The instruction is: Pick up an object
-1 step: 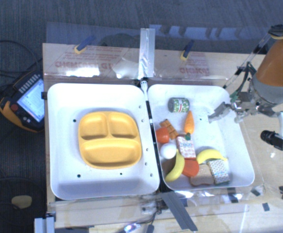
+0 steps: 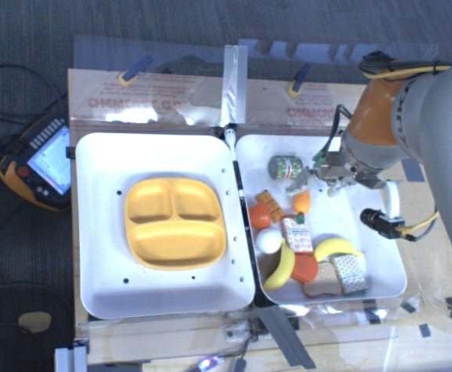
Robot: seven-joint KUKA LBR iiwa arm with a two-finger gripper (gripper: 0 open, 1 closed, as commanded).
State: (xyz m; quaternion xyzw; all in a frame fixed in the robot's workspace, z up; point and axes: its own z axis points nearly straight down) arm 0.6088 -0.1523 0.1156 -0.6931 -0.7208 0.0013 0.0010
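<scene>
Green can (image 2: 285,167) lay on its side at the right bin's (image 2: 388,281) far end, likely light, stiff and slippery. End effector (image 2: 324,175) hovered just right of it; I could not tell its spread.

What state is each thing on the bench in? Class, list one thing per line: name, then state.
Yellow tray: flat in the left bin, compartments bare.
Green can: on its side in the right bin.
Banana: lying among the piled food.
White egg: resting by the banana.
Hand: hovering beside the can, holding nothing I can see.
</scene>
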